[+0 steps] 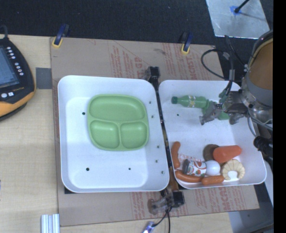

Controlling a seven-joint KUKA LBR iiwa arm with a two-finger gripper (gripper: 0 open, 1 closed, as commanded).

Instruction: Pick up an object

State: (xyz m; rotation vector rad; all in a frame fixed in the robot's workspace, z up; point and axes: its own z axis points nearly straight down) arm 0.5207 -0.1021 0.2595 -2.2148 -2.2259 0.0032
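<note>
A bench is carrying two shallow white bins side by side, the left bin (70,130) holding a green divided plate (118,122) lying flat in its middle, kept apart from the clutter next door. The right bin (182,135) is holding the pickable things: a green bottle (189,101) is lying on its side near the far wall, while a heap is crowding the near corner, where an orange carrot-like piece (227,153), a dark round item (211,151), a croissant-shaped pastry (233,169), a white egg (212,168), a printed packet (196,165) and sausages (175,153) are resting against one another, seemingly tipped in loosely. The grey arm (259,72) is reaching in from the right, and its gripper (212,114) is hovering low over the bin's far half, just beside the bottle's base end. Its fingers (205,119) are appearing spread with a gap between them, and nothing is sitting between them; whether a tip is touching the bottle cannot be told. Judging by its position, the bottle is looking like the likeliest target, lying alone with room around it.
</note>
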